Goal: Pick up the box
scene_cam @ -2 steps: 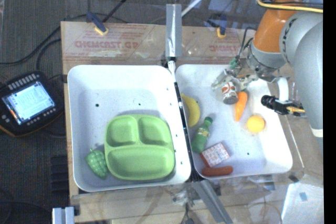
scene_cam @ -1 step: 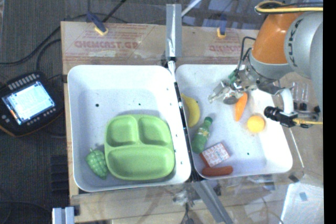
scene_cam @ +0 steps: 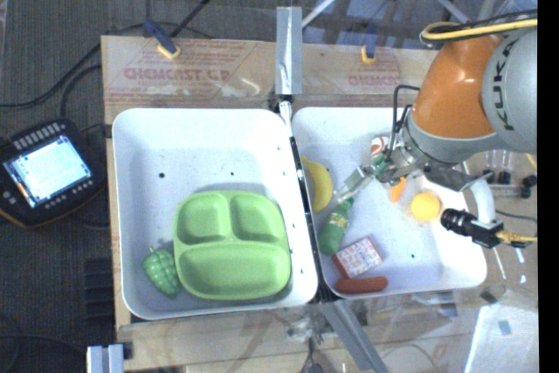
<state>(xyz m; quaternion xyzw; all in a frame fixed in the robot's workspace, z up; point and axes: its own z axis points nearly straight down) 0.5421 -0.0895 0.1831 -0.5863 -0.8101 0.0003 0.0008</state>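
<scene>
The box (scene_cam: 358, 256) is small, with a red and white pattern, and lies flat near the front of the right bin (scene_cam: 454, 271). My gripper (scene_cam: 360, 179) hangs over the middle of that bin, reaching out leftward from the orange-banded wrist (scene_cam: 458, 100). It sits above and behind the box, well apart from it, close to a green bottle (scene_cam: 335, 228) and a yellow banana-like piece (scene_cam: 320, 184). Nothing shows held in it.
A red sausage (scene_cam: 361, 284) lies just in front of the box. A yellow ball (scene_cam: 425, 206) and a small orange piece (scene_cam: 397, 189) sit right of the gripper. The left bin (scene_cam: 140, 153) holds a green divided plate (scene_cam: 232, 245) and a green knobbly toy (scene_cam: 160, 270).
</scene>
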